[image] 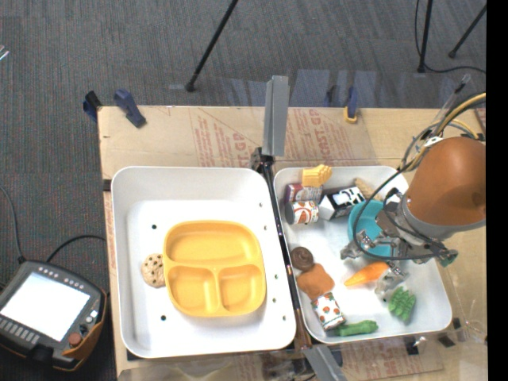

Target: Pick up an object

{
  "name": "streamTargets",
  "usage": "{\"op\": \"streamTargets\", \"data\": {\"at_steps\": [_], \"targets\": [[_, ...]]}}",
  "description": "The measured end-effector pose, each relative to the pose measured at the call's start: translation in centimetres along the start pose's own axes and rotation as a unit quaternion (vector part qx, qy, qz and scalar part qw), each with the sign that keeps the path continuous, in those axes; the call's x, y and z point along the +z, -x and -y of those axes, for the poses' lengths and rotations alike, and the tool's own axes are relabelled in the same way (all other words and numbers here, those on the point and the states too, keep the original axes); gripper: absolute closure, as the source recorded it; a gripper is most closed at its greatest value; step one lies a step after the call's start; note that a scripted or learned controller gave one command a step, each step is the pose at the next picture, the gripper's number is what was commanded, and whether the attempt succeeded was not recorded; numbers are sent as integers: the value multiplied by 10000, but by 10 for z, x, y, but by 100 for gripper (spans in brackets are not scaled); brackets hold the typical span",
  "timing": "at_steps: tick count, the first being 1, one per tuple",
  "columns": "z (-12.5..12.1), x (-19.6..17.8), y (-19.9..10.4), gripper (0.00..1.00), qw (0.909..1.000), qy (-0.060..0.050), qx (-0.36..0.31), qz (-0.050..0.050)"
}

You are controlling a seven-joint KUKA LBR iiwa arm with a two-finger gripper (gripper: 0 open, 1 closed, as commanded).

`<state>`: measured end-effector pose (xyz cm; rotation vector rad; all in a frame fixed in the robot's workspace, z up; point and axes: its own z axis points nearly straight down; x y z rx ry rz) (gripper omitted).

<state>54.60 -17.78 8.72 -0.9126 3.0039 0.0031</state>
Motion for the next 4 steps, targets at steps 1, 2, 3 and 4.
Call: {"op": "streamTargets", "data": {"at_steps": [1,2,3,4], "targets": [[44,1,11,0,10000,8,-85,0],[-1,0,-27,0,9990,11,-442,-3],[-3,-9,-24,100,9990,22,-445,12],[-25,-141,6,100,9989,-47,-461,37]]}}
